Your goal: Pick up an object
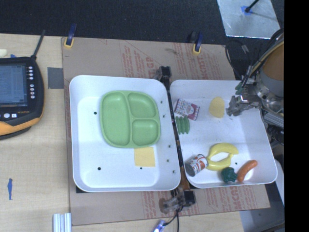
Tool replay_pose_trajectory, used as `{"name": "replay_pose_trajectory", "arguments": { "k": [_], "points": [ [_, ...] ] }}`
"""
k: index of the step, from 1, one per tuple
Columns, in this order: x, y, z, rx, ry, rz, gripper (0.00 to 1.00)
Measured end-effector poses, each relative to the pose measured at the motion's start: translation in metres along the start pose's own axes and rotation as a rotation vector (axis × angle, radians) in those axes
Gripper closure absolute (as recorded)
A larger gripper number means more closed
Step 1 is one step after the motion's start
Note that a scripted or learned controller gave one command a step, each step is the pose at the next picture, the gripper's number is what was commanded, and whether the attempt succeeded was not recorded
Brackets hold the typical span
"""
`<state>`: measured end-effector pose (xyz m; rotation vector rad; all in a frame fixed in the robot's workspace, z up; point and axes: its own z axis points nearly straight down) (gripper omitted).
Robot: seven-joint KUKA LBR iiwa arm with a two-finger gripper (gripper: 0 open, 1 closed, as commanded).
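Open white floor lay across the middle of my right bin; a pale yellow lump sat just beside my gripper, other objects crowding the near edge.

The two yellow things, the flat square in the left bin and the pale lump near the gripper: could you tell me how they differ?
The yellow square is flat with straight edges; the pale yellow lump is rounded. The square lies in the left bin just below the green plate; the lump lies in the right bin beside the gripper. Both are yellow.
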<state>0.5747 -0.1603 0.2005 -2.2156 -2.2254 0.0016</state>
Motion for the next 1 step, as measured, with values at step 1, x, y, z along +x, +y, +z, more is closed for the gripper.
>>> {"name": "replay_pose_trajectory", "arguments": {
  "k": [1],
  "points": [
    [-0.0001, -0.0005, 0.0007, 0.002, 0.000, 0.000, 0.00]
  ]
}}
